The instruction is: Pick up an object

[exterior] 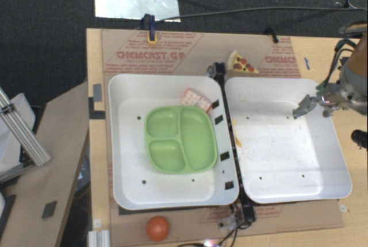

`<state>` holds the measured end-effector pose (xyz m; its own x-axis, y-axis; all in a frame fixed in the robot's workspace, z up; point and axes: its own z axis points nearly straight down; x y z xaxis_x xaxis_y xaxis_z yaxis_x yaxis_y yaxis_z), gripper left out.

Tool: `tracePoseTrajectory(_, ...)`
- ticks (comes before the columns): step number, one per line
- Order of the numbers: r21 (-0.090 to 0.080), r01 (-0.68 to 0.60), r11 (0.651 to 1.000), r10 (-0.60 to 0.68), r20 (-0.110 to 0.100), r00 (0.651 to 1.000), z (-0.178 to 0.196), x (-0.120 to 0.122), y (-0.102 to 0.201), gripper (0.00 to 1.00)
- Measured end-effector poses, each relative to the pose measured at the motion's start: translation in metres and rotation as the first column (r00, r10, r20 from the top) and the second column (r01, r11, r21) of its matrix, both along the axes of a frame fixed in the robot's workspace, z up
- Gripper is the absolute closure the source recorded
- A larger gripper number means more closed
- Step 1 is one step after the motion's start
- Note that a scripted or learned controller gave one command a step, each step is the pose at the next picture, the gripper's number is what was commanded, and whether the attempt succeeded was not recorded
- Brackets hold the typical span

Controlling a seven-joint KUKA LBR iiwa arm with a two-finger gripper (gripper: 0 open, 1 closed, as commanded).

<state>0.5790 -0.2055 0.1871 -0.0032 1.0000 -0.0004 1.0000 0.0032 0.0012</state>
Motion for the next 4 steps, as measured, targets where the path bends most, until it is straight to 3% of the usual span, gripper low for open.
tracePoseTrajectory(2, 0.000, 0.000, 1.000, 0.000, -0.001, 1.000, -0.104, 0.010, 0.001, 0.00)
tracePoseTrajectory(3, -0.002, -0.002, 1.000, 0.002, 0.004, 1.000, -0.091, 0.011, 0.001, 1.00)
tracePoseTrajectory(4, 0.000, -0.002, 1.000, 0.002, 0.002, 1.000, -0.048, 0.009, 0.005, 1.00)
